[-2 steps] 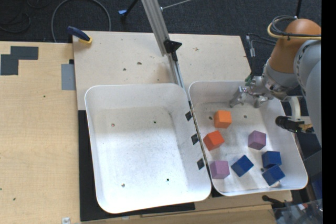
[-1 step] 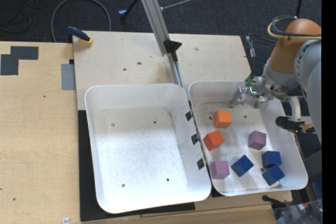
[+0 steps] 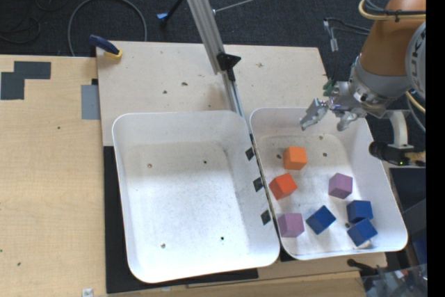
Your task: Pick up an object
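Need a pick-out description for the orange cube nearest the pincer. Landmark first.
Take the right bin, the one holding the coloured cubes. In its upper left part, two orange cubes sit near the divider; the target cube is the upper one, closer to the pincer. The other orange cube lies lower and further left.

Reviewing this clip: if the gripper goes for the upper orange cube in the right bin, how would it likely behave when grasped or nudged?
The upper orange cube looks rigid with flat faces, so it should probably slide rather than roll if nudged. It seems small and likely light. It sits apart from the other orange cube, so the gripper probably has room to close around it.
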